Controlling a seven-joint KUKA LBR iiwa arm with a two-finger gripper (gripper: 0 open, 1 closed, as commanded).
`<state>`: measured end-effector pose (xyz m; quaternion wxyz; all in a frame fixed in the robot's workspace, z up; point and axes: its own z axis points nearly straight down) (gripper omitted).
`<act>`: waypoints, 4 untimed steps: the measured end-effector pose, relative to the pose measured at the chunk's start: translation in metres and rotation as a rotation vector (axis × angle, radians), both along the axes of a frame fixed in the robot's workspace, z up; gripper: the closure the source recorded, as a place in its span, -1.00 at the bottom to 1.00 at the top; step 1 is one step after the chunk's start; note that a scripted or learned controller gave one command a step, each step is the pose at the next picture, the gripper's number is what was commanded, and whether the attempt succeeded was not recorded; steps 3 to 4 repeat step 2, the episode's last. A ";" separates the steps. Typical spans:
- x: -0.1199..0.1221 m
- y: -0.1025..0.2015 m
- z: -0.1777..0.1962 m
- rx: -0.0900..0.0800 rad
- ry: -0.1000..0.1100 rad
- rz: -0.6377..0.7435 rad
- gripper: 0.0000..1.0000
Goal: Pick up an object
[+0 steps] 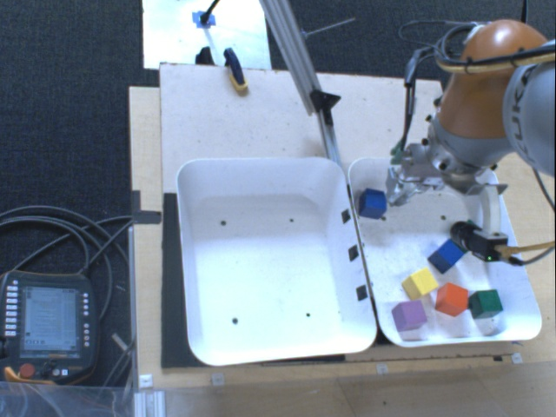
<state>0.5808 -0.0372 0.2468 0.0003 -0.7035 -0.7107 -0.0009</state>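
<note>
Hovering over your right bin [521, 324], the gripper [393, 196] sits beside a blue cube [373, 203], its finger state impossible to tell.

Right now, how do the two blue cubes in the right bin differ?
The upper blue cube sits near the bin's left wall, next to the gripper; the lower blue cube lies farther right, close to the yellow cube and orange cube. The upper one stands apart from the other cubes; the lower one belongs to that cluster. Both are blue, similar-sized cubes.
</note>
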 end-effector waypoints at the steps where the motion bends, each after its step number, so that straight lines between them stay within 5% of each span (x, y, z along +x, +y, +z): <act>1: 0.003 0.063 -0.004 0.001 -0.001 0.002 1.00; 2: 0.004 0.121 -0.011 0.001 0.000 0.002 1.00; 4: 0.004 0.121 -0.011 0.001 0.000 0.002 1.00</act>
